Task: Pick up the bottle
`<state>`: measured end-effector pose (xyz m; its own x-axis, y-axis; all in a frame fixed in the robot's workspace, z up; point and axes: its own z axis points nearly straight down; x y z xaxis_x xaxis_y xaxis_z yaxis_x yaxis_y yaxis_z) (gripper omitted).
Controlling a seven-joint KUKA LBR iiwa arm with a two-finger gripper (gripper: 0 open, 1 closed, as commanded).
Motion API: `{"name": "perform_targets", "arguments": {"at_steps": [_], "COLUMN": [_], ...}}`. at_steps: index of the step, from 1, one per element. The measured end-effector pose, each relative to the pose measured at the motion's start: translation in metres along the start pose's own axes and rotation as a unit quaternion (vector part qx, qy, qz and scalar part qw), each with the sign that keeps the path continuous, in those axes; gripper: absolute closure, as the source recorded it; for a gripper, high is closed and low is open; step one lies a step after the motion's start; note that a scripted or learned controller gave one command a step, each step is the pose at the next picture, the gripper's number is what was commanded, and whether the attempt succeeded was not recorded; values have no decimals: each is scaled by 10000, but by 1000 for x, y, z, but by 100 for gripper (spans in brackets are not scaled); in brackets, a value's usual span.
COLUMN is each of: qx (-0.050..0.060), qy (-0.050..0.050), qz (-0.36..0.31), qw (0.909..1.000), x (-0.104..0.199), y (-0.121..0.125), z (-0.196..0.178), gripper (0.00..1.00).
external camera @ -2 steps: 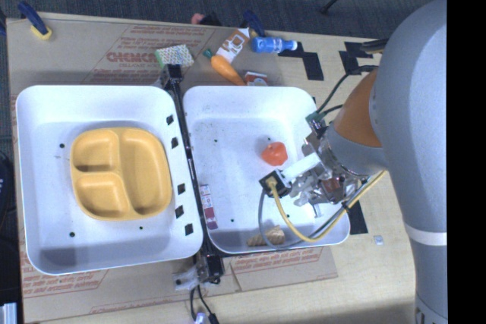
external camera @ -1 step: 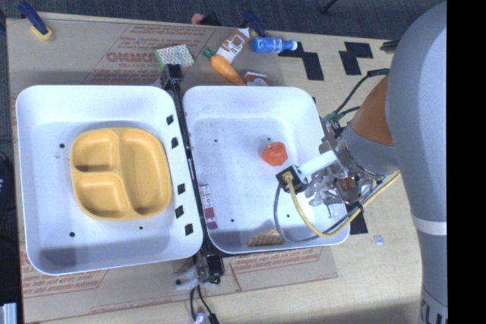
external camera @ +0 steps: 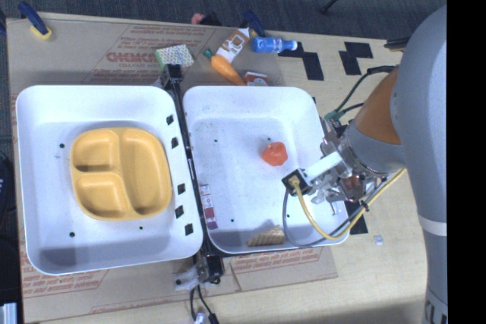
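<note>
A small blue bottle [external camera: 271, 45] lies on its side on the cardboard behind the right bin [external camera: 228, 99]. Just left of it lies a white bottle with an orange label [external camera: 233, 45]. My gripper [external camera: 332, 190] hangs over the right bin's front right corner, far from both bottles. Cables and the wrist cover it, and I see nothing held in it. A yellow cable loops below it over the bin's rim.
In the right bin lie a red-orange fruit-like toy [external camera: 275, 154] and a tan cone-like piece [external camera: 266, 238] at the front wall. The left bin [external camera: 30, 110] holds a yellow divided plate [external camera: 120, 171]. An orange carrot-like toy [external camera: 226, 70] and a green patterned pad [external camera: 174, 55] lie behind the bins.
</note>
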<state>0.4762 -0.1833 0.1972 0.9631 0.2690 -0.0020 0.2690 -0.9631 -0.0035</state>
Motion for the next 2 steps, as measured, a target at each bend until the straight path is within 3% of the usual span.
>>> {"name": "perform_targets", "arguments": {"at_steps": [1,2], "qx": [0,15], "qy": [-4,-6], "qz": [199,321], "qw": [9998,9995], "x": [-1,3], "y": [3,-13], "z": [-4,17], "gripper": [100,100]}}
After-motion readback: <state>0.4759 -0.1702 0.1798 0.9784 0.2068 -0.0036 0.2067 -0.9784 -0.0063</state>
